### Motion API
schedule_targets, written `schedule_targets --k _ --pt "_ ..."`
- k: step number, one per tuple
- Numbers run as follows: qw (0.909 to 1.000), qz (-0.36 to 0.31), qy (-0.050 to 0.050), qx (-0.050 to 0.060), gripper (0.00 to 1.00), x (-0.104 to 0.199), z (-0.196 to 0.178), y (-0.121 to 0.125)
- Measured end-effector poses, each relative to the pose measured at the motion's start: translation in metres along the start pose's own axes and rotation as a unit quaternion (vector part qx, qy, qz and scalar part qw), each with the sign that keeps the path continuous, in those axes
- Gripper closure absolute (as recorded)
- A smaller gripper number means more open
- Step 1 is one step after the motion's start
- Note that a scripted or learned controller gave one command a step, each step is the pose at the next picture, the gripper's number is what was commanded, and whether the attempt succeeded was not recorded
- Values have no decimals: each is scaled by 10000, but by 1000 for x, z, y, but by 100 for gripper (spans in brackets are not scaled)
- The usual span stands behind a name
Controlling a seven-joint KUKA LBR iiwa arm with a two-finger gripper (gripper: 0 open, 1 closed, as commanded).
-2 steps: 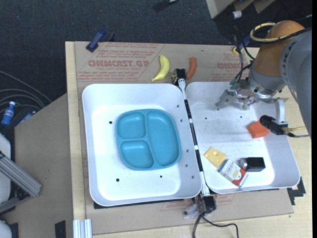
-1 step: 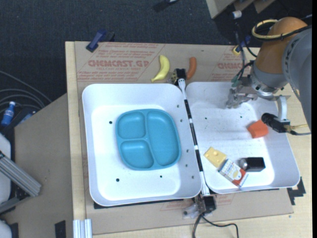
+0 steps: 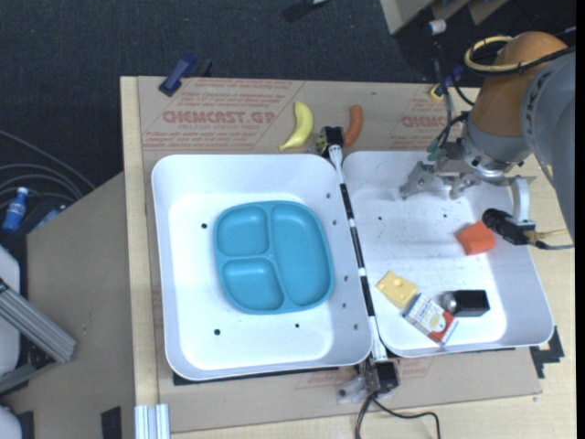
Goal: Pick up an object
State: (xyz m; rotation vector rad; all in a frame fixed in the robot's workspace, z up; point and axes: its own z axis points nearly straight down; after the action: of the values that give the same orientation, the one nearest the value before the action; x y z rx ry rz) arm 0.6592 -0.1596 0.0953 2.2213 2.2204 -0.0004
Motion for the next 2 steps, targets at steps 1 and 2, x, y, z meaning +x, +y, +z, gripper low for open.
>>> schedule_targets --k 1,2 --pt "10000 -19 74 35 0 -54 8 9" --pt "10000 -34 75 9 0 -56 9 3"
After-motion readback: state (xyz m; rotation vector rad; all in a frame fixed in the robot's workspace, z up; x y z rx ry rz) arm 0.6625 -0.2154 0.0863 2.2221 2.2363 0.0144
